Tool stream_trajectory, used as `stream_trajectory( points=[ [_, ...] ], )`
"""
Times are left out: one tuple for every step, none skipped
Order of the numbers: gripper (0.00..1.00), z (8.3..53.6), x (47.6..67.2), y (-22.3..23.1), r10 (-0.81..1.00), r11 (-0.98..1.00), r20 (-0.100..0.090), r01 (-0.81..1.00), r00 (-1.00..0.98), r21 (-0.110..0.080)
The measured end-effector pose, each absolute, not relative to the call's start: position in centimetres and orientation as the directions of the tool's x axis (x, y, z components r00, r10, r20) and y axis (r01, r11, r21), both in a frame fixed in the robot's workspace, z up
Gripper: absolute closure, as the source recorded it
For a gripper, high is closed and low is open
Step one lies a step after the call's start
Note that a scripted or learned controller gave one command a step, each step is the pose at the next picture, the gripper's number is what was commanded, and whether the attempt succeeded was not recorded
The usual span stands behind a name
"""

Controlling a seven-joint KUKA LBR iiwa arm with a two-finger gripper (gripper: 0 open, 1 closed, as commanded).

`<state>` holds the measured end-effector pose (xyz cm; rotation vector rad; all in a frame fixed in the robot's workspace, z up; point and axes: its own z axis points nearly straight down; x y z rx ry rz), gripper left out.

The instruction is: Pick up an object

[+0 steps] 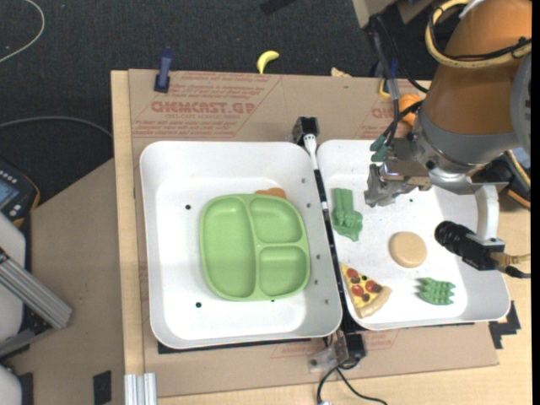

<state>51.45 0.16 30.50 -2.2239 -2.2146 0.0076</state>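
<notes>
The right bin [472, 315] holds several toy foods: a green leafy piece [345, 213] near its left wall, a round tan cookie [407, 249] in the middle, a pizza slice [364, 289] at the front left and a small green ridged piece [435, 291] at the front right. My gripper [384, 188] hangs over the back of this bin, just right of the leafy piece and above the cookie. Nothing shows between its fingers. The left bin [164, 251] holds a green divided plate [253, 245], with a small orange item [271, 193] at the plate's far edge.
A black cylindrical fitting [460, 243] on a white bracket juts over the right bin beside the cookie. The bins rest on a cardboard sheet [211, 104]. A blue clip [163, 72] and a yellow banana toy [267, 59] lie at the sheet's far edge.
</notes>
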Motion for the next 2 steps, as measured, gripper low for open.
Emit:
stream_trajectory(
  points=[
    [1.00,18.7,47.6,0.9,1.000,-0.002,0.001,1.000,0.002,-0.014],
    [1.00,32.5,48.1,7.1,1.000,0.010,0.005,1.000,-0.010,0.016]
  ],
)
